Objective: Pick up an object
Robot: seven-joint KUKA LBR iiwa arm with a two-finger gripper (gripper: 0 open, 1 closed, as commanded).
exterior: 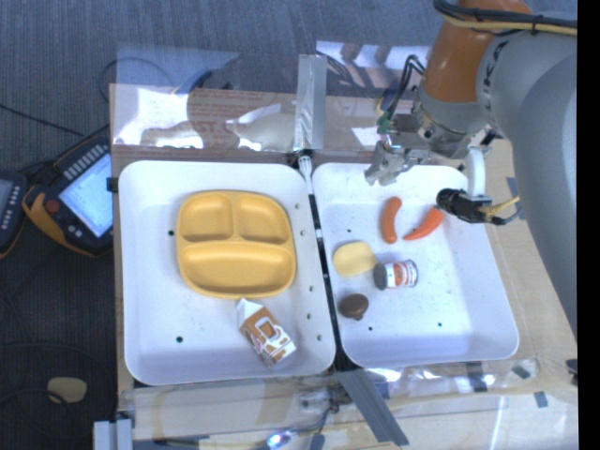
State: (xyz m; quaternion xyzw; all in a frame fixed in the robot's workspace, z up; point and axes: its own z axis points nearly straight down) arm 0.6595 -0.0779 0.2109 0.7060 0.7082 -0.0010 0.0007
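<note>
perhaps unreadable label on can (pixel 397 275)

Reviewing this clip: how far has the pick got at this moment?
Nothing looks picked yet. The gripper hangs at the far edge of the right bin, with no object seen between its fingers. The sausage, carrot, can, yellow piece and brown piece all lie in the bin. Descent, grasp and lift remain.

Right bin (pixel 487 331): sausage (pixel 390 219), carrot (pixel 424 224), yellow lump (pixel 353 258), small can (pixel 396 275), brown lump (pixel 352 306) cluster upper-left; front and right floor open. Left bin (pixel 141 345): yellow divided plate (pixel 235 243) fills centre, carton (pixel 266 333) just beside plate's front edge; margins open.
</note>
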